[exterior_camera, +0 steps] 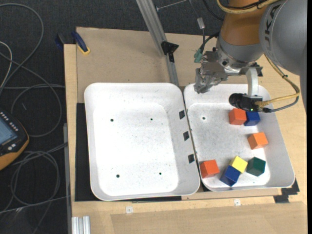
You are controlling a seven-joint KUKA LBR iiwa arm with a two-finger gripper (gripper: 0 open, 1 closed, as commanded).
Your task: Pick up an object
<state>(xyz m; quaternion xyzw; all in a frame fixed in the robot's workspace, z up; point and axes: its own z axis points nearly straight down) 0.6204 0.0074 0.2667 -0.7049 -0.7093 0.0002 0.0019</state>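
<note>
A tan bench stands on a dark carpeted floor, and thin grey cables loop over that floor at the nine o'clock side, by a yellow-edged handset. Two shallow white bins lie side by side on the bench: the left bin, speckled and marked with four dark dots, and the right bin, which holds all the blocks. A grey metal post slants up from between the bins toward twelve o'clock, and a blue and yellow clamp sits at the bench's far corner, at eleven o'clock. The arm, grey with an orange band, comes in at one o'clock, and its gripper hangs over the far left corner of the right bin, nothing visibly between its fingers; I cannot tell how far they are parted. Taking the right bin as the clock face, a red block touches a blue block at two o'clock, just below a black fitting. An orange block lies at three o'clock. Along the near edge, from seven to five o'clock, are a second orange block, a blue block with a yellow block resting against it, and a green block.
</note>
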